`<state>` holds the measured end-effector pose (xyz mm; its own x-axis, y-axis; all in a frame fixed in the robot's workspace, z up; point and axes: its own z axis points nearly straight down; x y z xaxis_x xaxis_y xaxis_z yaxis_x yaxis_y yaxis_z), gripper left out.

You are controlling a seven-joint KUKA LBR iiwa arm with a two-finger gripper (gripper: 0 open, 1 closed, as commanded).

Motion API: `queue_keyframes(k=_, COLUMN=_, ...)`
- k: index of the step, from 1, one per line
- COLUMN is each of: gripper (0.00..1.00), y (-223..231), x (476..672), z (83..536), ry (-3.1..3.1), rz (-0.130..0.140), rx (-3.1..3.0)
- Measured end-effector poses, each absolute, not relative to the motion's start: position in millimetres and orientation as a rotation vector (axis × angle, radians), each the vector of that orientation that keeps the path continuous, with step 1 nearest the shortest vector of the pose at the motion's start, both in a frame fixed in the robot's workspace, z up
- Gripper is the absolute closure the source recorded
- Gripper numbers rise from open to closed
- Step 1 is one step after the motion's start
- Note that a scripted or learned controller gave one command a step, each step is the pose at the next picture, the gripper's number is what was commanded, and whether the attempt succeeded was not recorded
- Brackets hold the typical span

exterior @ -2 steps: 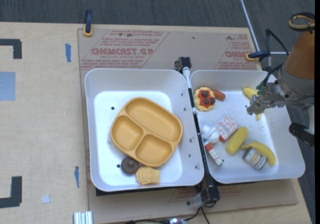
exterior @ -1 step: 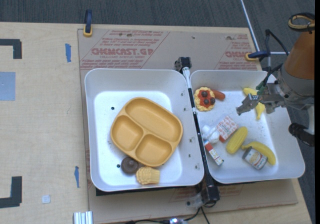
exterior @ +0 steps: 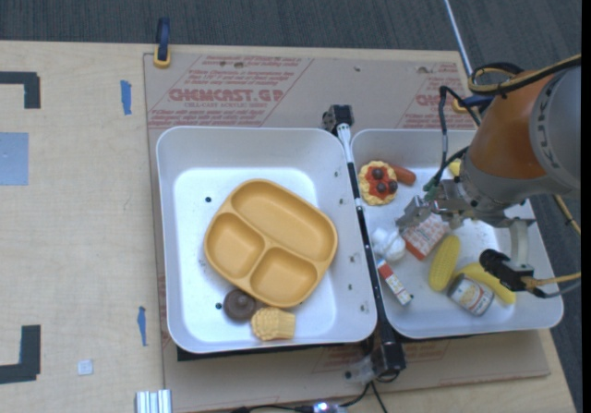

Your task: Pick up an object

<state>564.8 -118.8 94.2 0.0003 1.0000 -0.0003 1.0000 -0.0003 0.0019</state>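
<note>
My gripper [exterior: 420,211] hangs low over the middle of the right bin [exterior: 462,328], directly above a red and white packet [exterior: 427,237]. Just beside it lie a yellow corn cob [exterior: 444,261] and a white crumpled item [exterior: 388,243]. A small tart with red berries [exterior: 379,181] and a red sausage [exterior: 406,176] sit at the bin's far left corner. Nearer the front are a jar [exterior: 469,297], a yellow banana-like piece [exterior: 494,281] and a small red and white box [exterior: 395,285]. The arm's wrist covers the bin's right part.
The left bin [exterior: 171,154] holds a yellow three-section plate [exterior: 270,241], with a brown round cookie [exterior: 240,306] and a yellow waffle-like piece [exterior: 273,323] at its front. A black clamp [exterior: 339,115] stands between the bins at the back. Cables trail at the right.
</note>
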Motion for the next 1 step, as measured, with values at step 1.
queue_keyframes(k=1, gripper=0.00, y=-101.1, x=533.6, z=86.2, ry=2.218, rz=0.004, rx=2.220)
